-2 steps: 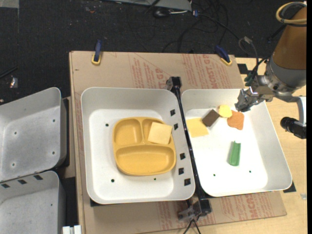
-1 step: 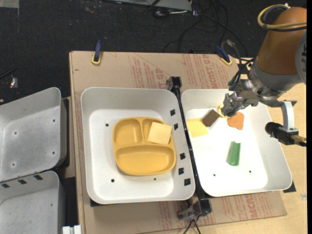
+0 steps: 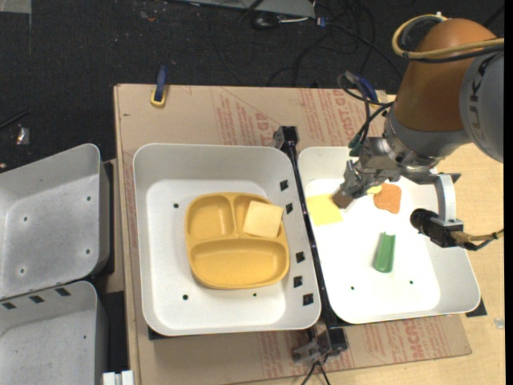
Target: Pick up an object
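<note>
In the right bin lie three loose objects. A flat yellow piece rests near its left wall, an orange piece sits toward the back, and a green block lies near the middle. My gripper hangs low over the back left of this bin, between the yellow and orange pieces, with its tip just right of the yellow piece. The left bin holds a yellow divided tray with a pale yellow block in its upper right compartment.
A black clamp strip runs between the two bins. Spare white bin shells lie off the bench at the left. A blue clip sits on the board's back edge. Cables trail by the right bin's right side.
</note>
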Robot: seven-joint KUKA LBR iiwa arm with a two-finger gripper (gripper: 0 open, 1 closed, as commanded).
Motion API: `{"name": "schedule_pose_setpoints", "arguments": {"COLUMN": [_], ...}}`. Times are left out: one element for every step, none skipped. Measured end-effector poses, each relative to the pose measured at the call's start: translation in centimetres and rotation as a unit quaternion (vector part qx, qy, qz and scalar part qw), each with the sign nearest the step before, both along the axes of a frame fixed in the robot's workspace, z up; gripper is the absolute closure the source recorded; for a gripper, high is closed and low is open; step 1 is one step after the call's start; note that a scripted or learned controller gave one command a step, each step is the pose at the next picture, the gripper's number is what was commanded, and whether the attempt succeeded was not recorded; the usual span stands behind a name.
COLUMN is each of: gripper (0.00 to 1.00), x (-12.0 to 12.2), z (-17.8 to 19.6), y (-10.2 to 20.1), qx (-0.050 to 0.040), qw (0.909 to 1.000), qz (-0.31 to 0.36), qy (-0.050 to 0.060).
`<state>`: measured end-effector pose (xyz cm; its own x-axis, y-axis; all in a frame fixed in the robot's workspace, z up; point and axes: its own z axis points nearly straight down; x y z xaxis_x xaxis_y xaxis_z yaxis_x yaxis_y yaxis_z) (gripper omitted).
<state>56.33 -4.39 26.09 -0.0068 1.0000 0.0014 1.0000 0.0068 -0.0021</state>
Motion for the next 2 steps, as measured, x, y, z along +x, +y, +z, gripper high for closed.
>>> {"name": "schedule_pose_setpoints", "arguments": {"gripper": [1.0, 1.0], "x": [-1.5, -3.0], "z": [0.1, -0.2], "y": [4.8, 10.4], "qx": [0.0002, 0.0001], "qw": [1.0, 1.0], "qz": [0.0, 0.001], "qy": [0.0, 0.0]}}
